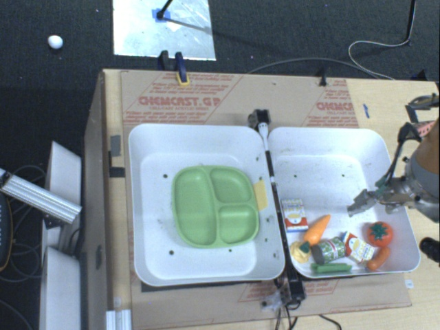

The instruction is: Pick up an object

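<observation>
A cardboard-topped bench carries two white bins. In the right bin [330, 150], toys crowd the near corner: a glossy tomato [379, 233], a carrot [317, 229], a can [328, 249]. The gripper [368, 201] hangs just beside the tomato; whether it is spread or closed I cannot tell. Round, slick plastic may squirt sideways, and the tight clutter could block a finger.

Smooth plastic plate [213, 207]; glossy bins [206, 137]
</observation>
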Tool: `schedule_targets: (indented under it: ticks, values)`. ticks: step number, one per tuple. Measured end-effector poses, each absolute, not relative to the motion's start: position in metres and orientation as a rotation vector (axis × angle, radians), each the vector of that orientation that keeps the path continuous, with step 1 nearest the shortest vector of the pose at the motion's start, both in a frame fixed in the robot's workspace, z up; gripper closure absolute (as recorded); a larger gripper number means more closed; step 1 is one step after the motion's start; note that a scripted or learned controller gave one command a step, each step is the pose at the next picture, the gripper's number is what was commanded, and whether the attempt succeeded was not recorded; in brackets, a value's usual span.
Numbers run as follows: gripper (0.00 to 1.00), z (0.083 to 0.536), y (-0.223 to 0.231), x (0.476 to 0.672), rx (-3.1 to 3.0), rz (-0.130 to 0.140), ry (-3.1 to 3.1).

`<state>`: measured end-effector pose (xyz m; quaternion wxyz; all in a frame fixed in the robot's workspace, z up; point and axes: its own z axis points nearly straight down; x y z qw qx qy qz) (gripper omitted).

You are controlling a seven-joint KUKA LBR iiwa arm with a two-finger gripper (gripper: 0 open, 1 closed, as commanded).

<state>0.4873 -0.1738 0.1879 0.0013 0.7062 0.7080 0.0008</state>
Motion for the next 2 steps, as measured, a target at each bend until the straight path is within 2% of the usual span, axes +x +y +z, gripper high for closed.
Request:
schedule_targets:
  ticks: [1,2]
  values:
    - [0.00,0.095,-0.126,0.487,2.218,0.002,2.222]
    - [1.00,0.105,-0.126,0.488,2.216,0.004,2.223]
